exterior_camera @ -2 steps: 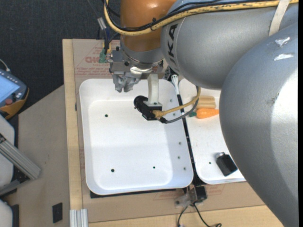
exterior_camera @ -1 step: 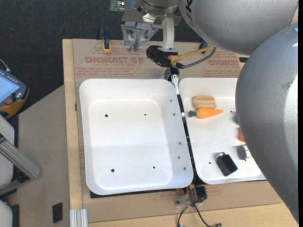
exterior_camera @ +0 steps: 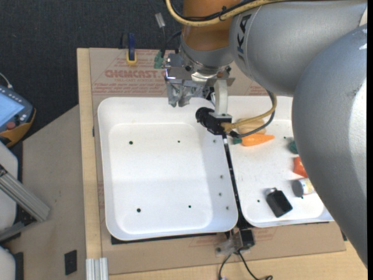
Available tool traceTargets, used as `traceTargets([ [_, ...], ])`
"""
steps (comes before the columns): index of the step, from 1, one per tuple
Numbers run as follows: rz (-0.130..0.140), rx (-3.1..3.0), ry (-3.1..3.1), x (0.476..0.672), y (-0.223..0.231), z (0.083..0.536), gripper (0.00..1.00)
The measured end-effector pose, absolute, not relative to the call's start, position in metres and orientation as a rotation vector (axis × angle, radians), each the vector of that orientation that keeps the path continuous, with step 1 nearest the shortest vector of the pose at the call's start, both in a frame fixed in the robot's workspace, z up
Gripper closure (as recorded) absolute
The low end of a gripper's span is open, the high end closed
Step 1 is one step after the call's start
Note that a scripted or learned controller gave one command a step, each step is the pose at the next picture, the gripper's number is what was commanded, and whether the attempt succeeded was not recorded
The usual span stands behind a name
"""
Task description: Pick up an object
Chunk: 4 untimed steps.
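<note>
We find the grey arm with its orange band (exterior_camera: 215, 2) reaching in from the right and covering much of the upper right of the camera view. Its two-finger gripper (exterior_camera: 182, 98) hangs over the far rim of the left shallow white bin (exterior_camera: 116, 156). The mechanism is dark and cluttered with cabling, and we cannot tell whether the jaws are spread or pressed together; we see no object between them.

The candidate objects lie in the right shallow white bin (exterior_camera: 262, 174), well apart from the gripper. We note an orange carrot-shaped object (exterior_camera: 256, 139) near the divide between the bins, and a small black block (exterior_camera: 279, 202) towards the near edge. Further right, a green fragment (exterior_camera: 293, 147), an orange-red piece (exterior_camera: 299, 167) and a small white and yellow item (exterior_camera: 303, 187) are each partly cut off by the arm's grey body, so their shapes cannot be made out. The right bin's far side is likewise hidden behind the arm.

A black fitting with a tan cable (exterior_camera: 256, 121) hangs below the wrist. Both bins rest on a brown cardboard sheet (exterior_camera: 116, 74) covering the counter.
</note>
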State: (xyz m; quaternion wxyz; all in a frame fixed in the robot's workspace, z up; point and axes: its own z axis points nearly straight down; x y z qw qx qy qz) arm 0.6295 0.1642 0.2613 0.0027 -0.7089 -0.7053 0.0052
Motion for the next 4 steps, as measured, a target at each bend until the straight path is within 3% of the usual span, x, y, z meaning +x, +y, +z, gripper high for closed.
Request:
traceTargets([
  [1, -0.009, -2.218, -2.228, 0.668, 0.228, 0.271, 1.00],
  [2, -0.027, -2.226, -2.230, 0.667, 0.225, 0.416, 1.00],
  [3, 0.019, -2.218, -2.215, 0.635, 0.224, 0.274, 1.00],
  [4, 0.012, -2.218, -2.217, 0.592, 0.224, 0.247, 1.00],
])
